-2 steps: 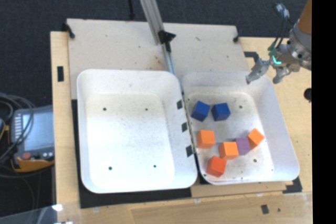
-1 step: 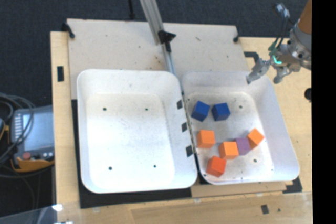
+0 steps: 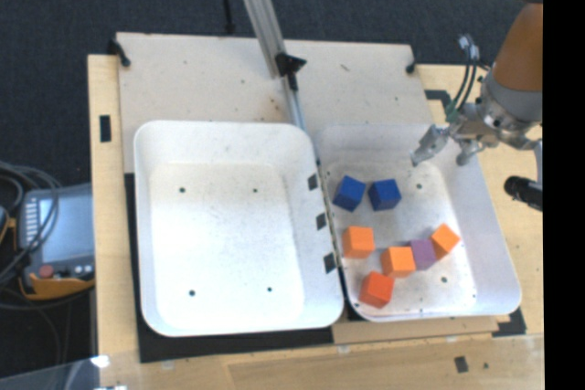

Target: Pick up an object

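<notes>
The right bin [image 3: 484, 224] serves as the landmark. Seven blocks lie inside it, all on its floor. Two blue cubes sit toward its middle: one [image 3: 349, 193] near its left wall, turned so a corner points toward the front, and the other [image 3: 385, 194] just beside it on the right, sitting squarer. Nearer the front, an orange cube [image 3: 358, 241] lies by the left wall, another orange cube [image 3: 398, 260] touches a purple cube [image 3: 423, 253], and a third orange cube [image 3: 445, 239] sits at the purple one's far right corner, rotated diamond-wise. A red-orange block [image 3: 377, 289] lies closest to the front rim. None has a clear long axis.

The gripper [image 3: 445, 149] hovers above the bin's back right corner, its two fingers spread apart with nothing between them, well apart from every block.
</notes>
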`<act>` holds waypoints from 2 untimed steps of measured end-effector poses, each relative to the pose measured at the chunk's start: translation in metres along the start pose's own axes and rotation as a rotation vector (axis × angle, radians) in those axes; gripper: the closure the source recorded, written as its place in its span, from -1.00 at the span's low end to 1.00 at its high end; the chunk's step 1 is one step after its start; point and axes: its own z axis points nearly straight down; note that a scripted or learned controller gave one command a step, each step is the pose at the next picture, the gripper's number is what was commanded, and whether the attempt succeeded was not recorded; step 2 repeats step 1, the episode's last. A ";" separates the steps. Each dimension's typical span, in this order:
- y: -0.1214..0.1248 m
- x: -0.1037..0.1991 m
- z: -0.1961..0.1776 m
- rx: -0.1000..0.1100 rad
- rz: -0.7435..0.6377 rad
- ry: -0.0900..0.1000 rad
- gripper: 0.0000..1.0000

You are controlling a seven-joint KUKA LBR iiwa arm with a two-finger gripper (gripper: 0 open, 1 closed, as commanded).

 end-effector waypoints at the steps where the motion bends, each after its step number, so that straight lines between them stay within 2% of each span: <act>1: 0.001 -0.011 0.053 -0.001 0.003 -0.001 -1.00; 2: 0.001 -0.011 0.053 -0.001 0.003 -0.001 -1.00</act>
